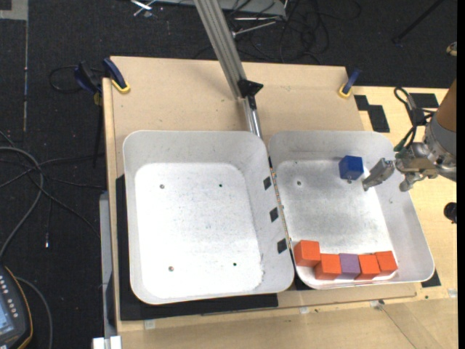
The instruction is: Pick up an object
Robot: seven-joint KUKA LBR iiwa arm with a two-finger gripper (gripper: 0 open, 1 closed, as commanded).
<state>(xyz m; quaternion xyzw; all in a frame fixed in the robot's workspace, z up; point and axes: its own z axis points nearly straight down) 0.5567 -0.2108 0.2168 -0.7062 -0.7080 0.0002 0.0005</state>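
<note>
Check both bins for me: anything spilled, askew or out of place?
Nothing spilled or damaged. In the right bin, four orange blocks and a purple one sit crowded against the near wall, while the blue block sits alone near the far side, beside the gripper.

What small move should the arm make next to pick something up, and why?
Probably shift the gripper a little toward the blue cube and lower over it. The cube sits alone on the right bin floor just beside the gripper, while the orange and purple blocks crowd together against the near wall.
</note>
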